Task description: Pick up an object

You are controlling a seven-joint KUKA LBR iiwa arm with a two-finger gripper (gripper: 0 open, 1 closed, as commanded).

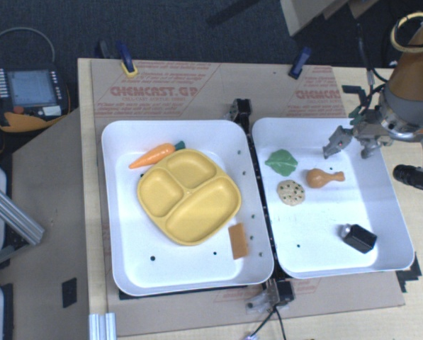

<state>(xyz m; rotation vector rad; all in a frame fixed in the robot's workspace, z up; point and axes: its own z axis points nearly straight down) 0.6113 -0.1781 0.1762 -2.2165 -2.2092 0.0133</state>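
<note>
In the right bin lie a green leafy piece, a round speckled cookie, an orange-brown drumstick and a small black block. My gripper hangs over the bin's far right part, just above and to the right of the drumstick. Its two fingers are spread open with nothing between them. The left bin holds a yellow divided plate, an orange carrot at the plate's far left side, and a small brown block at its near right.
Both bins rest on a cardboard sheet held by two blue clamps at the far edge. A black latch sits between the bins at the back. A handheld control pendant lies off the bench at the far left.
</note>
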